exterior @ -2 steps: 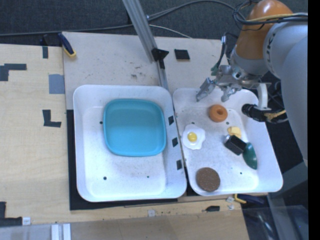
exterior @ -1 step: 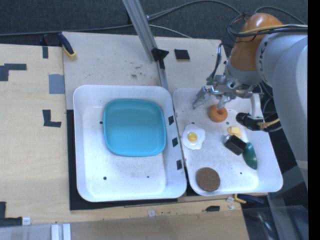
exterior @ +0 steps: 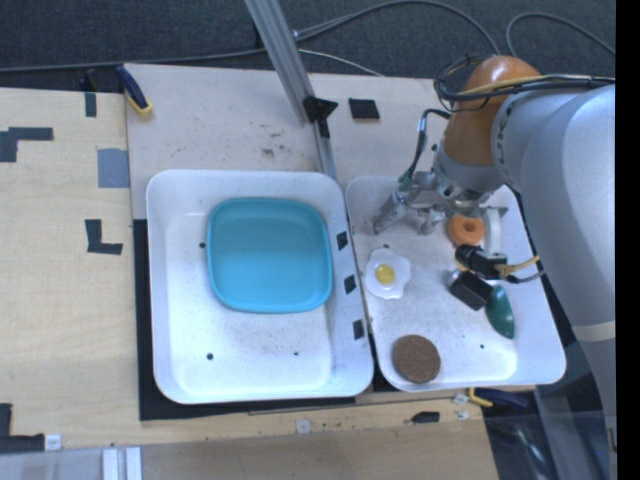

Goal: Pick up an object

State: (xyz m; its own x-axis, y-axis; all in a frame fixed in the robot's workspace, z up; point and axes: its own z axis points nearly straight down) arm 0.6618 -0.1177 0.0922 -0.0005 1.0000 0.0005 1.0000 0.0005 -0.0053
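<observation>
gripper [exterior: 405, 218] low in view-right bin [exterior: 540, 368], far corner nr divider | my fingers spread, nothing btw them | fried egg [exterior: 386, 274] just beside me, not touching | brown disc [exterior: 415, 358] at near edge | orange pc [exterior: 465, 230] by my wrist | blue plate [exterior: 268, 254] in view-left bin [exterior: 170, 268]

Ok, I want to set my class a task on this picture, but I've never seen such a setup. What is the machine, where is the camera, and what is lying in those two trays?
The grey machine with the orange band is a robot arm, reaching in from the right. Its gripper is over the far part of the right bin. The one camera looks down on the bench at a slant.

The left bin holds a blue-green square plate. The right bin holds a toy fried egg, a round brown disc, a small orange thing and a dark green thing.

The gripper does not appear to hold anything. Its job is to pick one object up.
</observation>
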